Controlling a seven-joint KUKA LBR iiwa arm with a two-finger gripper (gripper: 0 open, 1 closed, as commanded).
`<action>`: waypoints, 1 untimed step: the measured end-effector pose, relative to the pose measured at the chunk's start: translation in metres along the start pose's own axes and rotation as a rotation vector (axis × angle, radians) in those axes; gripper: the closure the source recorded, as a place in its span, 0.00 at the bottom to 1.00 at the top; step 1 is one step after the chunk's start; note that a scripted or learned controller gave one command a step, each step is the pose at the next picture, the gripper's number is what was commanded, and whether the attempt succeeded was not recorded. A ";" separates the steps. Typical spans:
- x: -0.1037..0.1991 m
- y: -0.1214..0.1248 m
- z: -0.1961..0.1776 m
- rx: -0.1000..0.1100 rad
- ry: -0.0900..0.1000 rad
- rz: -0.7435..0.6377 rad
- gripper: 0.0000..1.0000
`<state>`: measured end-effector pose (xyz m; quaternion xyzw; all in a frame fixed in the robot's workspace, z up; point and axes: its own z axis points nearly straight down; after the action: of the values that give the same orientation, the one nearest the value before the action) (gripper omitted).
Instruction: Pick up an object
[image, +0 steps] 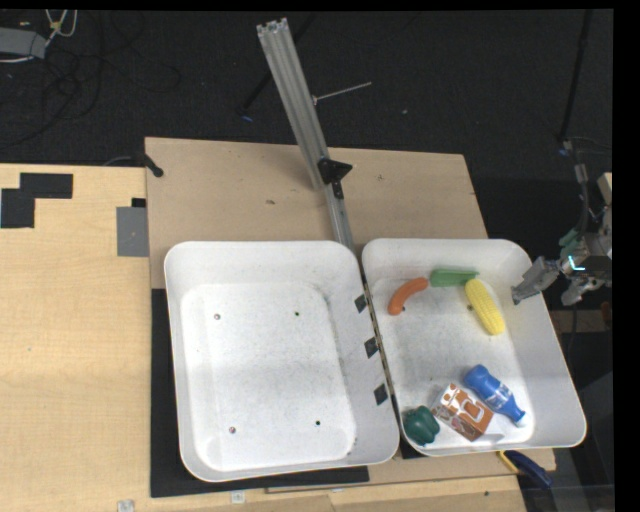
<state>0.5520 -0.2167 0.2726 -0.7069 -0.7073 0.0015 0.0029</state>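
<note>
At the right edge of the frame the gripper (553, 284) hangs just outside the right bin (545, 350), its jaws spread apart with nothing between them. Inside that bin: an orange sausage (406, 295), a green block (454, 277) and a yellow corn cob (485, 305) up top; lower down, a blue bottle (493, 392), a brown carton (465, 412), a dark green piece (422, 426). The left bin (190, 330) sits alongside.

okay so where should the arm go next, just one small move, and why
Probably slide the tool left over the right bin toward the yellow corn cob. The tool sits at the bin's right rim holding nothing, and the corn is the nearest object.
</note>
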 end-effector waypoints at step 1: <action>0.000 0.001 -0.002 -0.004 -0.001 -0.001 0.00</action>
<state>0.5527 -0.2167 0.2748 -0.7066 -0.7076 0.0005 0.0011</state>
